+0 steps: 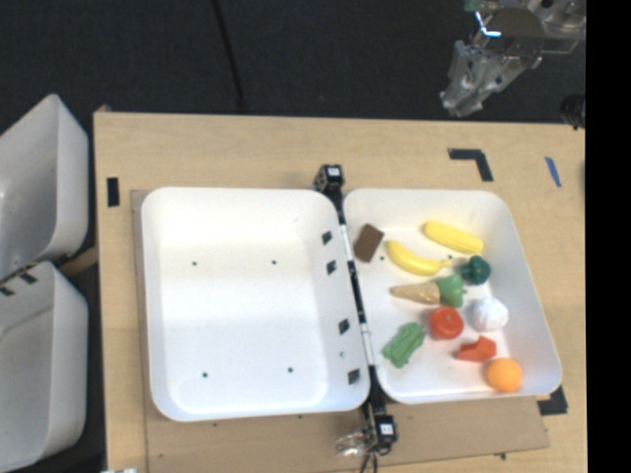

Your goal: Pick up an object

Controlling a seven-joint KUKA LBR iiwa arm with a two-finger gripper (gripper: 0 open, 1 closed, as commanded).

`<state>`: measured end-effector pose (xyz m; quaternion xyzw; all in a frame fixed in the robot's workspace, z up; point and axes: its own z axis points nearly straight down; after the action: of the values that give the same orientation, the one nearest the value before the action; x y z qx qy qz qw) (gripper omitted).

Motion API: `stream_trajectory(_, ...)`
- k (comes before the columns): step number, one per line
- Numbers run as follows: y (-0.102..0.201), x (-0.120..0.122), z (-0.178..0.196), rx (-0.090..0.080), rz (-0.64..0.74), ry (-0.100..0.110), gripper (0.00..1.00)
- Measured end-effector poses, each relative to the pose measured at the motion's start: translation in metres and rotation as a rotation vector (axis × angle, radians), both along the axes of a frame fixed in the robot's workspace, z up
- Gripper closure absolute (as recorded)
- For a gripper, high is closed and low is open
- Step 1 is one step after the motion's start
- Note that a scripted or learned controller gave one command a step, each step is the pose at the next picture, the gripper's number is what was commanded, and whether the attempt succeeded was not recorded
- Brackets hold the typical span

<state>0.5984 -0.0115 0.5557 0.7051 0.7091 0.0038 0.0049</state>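
Observation:
The right bin [513,227] holds several toy foods: two yellow bananas [453,236] [412,258], a brown block [368,242], a tan cone [414,292], a dark green broccoli [476,270], a light green piece [451,290], a red tomato [446,322], a white garlic bulb [487,314], a green leafy piece [403,345], a red pepper piece [476,349] and an orange [504,374]. My gripper [465,92] hangs high at the top right, well behind the bins and away from every object. Nothing is seen between its fingers.
The left bin [158,264] lies beside the right one, joined by a dark divider with clips [348,294]. White containers [35,185] stand off the bench's left edge. Black and blue tape marks [473,162] lie on the wooden bench behind the right bin.

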Motion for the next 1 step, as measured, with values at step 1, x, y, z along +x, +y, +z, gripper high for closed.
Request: stream_trajectory(1,-0.0540,0.0068,-0.1691,0.000,-0.011,0.027,1.00)
